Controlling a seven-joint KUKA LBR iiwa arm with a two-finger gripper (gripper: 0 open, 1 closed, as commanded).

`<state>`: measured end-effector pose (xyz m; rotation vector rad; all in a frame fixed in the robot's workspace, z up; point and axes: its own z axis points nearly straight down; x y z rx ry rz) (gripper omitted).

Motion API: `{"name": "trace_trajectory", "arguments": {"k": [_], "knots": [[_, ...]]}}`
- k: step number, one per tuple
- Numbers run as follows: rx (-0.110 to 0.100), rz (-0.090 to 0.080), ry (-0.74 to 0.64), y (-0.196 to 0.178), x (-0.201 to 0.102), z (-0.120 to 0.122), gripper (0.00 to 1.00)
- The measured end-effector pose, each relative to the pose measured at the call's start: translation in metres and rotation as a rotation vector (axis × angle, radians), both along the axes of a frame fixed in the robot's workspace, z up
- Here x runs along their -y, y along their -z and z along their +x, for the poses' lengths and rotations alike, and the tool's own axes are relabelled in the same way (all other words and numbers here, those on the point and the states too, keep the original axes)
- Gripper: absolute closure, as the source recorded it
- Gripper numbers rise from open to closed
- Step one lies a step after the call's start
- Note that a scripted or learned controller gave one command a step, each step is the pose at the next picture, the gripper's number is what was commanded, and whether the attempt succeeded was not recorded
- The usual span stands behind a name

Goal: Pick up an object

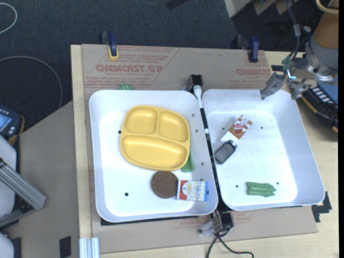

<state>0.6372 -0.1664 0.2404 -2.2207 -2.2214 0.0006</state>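
Hovers with the gripper [282, 89] over the far edge of the right bin [310, 153], spread wide and gripping nothing. Looks like the start of an approach, with no object chosen yet.

Leaves three candidates loose on that bin's floor: a red-and-white packet [240, 127] nearest the gripper, a dark flat gadget [225, 151] just beside it toward the central divide, and a green pod [260, 188] well apart near the front rim. Favours the packet or the pod, probably, since both lie flat with open floor around them for the fingers to straddle. Counts against the gadget, sitting close to the bin wall.

Keeps the bulkier items in the left bin [95, 144]: a yellow divided plate [156, 136], a brown disc [164, 184] touching a small carton [192, 190], and a green scrap [187, 164] tucked partly under the plate's edge. Makes for harder picks there, judging by the crowding.

Holds both bins steady on a cardboard sheet [161, 66] pinned to the bench by blue clamps [112, 45], presumably so nothing slides under contact.
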Motion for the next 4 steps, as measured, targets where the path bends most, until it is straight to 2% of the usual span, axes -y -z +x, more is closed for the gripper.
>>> {"name": "trace_trajectory", "arguments": {"k": [1, 2, 3, 4], "knots": [[0.004, -0.001, -0.001, -0.011, 0.0, 0.001, 1.0], [0.01, -0.002, -0.001, -0.109, -0.02, -0.065, 1.0], [-0.008, 0.004, -0.004, -0.074, -0.086, -0.133, 1.0], [-0.005, 0.004, -0.01, -0.057, -0.175, -0.149, 1.0]]}}
